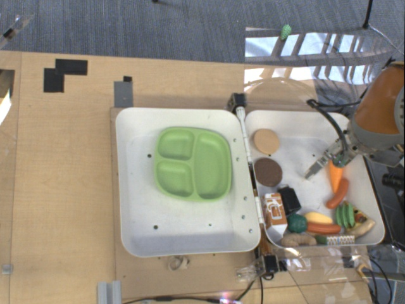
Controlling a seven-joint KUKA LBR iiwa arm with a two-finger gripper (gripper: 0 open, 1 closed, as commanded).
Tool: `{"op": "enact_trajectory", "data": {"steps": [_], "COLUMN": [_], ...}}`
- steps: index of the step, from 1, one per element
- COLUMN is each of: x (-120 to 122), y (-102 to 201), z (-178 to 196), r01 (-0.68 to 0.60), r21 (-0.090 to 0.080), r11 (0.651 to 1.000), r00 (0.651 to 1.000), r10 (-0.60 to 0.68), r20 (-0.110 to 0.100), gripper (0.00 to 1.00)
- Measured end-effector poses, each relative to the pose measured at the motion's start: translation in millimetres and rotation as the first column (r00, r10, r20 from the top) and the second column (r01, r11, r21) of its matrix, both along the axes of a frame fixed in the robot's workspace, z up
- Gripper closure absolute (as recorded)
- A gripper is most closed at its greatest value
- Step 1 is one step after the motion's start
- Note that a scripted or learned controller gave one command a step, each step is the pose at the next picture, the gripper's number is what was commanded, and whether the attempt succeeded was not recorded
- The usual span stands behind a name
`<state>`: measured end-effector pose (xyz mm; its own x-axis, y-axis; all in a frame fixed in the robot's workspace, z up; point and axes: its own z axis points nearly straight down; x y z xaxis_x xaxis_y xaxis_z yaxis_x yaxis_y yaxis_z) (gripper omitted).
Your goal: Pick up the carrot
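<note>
Here, carrot in right bin

Bright, even light; glare top right

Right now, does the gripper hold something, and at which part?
It cannot be told: the gripper is at the carrot's top end, but no hold is visible.

Claw over right bin, carrot between its fingers.
</note>
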<state>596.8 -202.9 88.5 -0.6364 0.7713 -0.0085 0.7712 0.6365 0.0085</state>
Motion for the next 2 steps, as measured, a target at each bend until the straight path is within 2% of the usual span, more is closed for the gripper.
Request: {"op": "enact_trajectory", "data": {"steps": [1,2], "x": [4,28], "y": [0,56], "z": [15,75], "r01": [-0.007,0.223], "r21": [-0.005,0.003], "r11": [1.000,0.975], "r00": [1.000,0.975], "r10": [0.007,-0.223], "r20": [0.011,0.002], "gripper": [1.00,1.00]}}
